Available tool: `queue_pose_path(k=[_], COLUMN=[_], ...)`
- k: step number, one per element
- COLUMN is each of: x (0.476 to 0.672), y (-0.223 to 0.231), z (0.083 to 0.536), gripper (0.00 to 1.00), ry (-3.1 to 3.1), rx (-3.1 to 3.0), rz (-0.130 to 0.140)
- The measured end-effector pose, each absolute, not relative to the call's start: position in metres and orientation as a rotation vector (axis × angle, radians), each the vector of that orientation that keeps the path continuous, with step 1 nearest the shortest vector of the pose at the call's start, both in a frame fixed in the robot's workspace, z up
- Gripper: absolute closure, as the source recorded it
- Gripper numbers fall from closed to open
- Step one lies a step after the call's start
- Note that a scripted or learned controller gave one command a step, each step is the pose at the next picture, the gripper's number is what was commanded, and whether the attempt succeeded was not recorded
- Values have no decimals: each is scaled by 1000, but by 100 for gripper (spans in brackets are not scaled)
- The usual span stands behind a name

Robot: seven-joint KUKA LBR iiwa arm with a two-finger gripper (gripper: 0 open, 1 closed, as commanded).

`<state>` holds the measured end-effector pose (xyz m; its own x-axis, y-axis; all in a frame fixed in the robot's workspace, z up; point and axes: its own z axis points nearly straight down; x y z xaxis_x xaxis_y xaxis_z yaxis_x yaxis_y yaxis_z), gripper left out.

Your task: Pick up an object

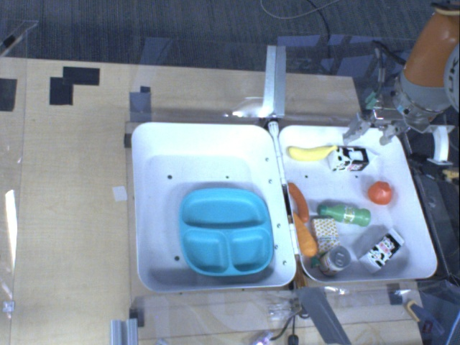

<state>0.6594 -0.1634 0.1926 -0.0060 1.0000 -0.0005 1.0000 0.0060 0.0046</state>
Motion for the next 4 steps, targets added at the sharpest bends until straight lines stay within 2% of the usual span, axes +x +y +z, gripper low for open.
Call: queue_pose_path(k=[1,2,3,4], x=[659,561,638,660], y=[-163,-124,-165,-109], z=[193,100,110,89], gripper=[0,0,0,0], ry=[2225,2531,2069,1668], rx=[2212,1857,2356,2669], rz=[5,3,7,-18])
